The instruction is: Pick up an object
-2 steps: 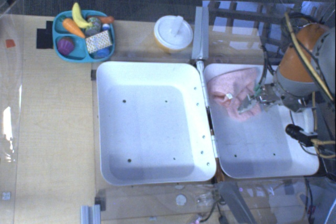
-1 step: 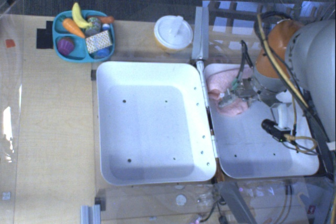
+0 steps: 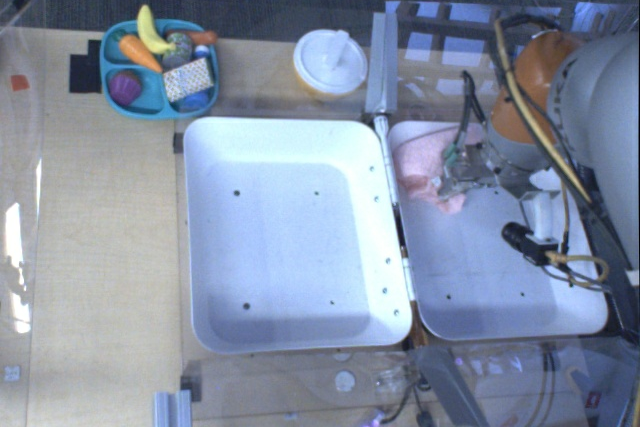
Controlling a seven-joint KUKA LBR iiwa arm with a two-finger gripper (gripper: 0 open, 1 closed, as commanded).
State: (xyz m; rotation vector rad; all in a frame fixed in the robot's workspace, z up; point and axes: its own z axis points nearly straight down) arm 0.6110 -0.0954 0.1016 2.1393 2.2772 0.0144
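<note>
camera view: soft pale pink object [image 3: 422, 163] crumpled in right bin's [image 3: 520, 315] far-left corner.

We are seeing two bins sitting side by side on the desk [image 3: 100, 245]: the left bin [image 3: 290, 235] and the right bin [image 3: 500, 285]. A soft object [image 3: 425, 170] is lying in the right bin's far left corner, with the pincer [image 3: 462, 173] just beside it. A tray [image 3: 158, 67] and a lidded cup [image 3: 330, 62] are sitting behind the left bin.

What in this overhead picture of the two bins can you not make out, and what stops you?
- Pincer: its tips merge with the pink object; open or shut is unclear.
- Pink object: blurred, partly under the pincer; what it is stays unclear.
- Arm: cut off by the right edge.
- Blue tray: its toys are too small to identify fully.
</note>
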